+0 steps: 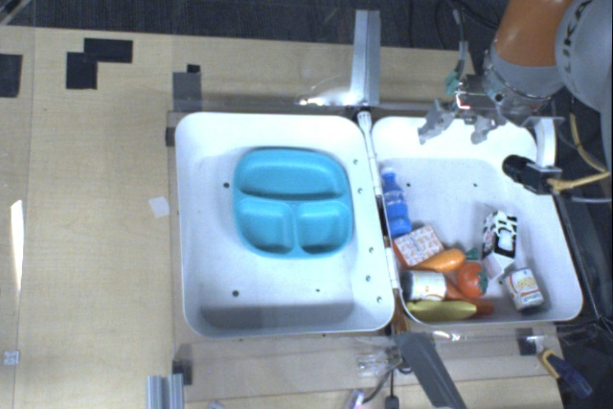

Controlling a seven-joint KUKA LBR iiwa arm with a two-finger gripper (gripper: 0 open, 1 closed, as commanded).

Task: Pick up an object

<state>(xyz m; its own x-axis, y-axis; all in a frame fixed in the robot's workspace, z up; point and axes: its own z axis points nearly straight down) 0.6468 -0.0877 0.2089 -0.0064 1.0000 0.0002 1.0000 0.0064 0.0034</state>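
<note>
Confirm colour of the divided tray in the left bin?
Light blue divided plastic tray; camera view.

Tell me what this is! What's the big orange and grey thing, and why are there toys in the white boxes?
That is a robot arm, seen from a camera fixed above the bench. Its end effector, the part that grabs, hangs over the back edge of the right bin and holds nothing. The left bin has a blue divided plate in it. The right bin has small things piled near the front: a blue bottle, a toy carrot, a banana, a black-and-white carton and a small jar. The robot should pick one up.
</note>
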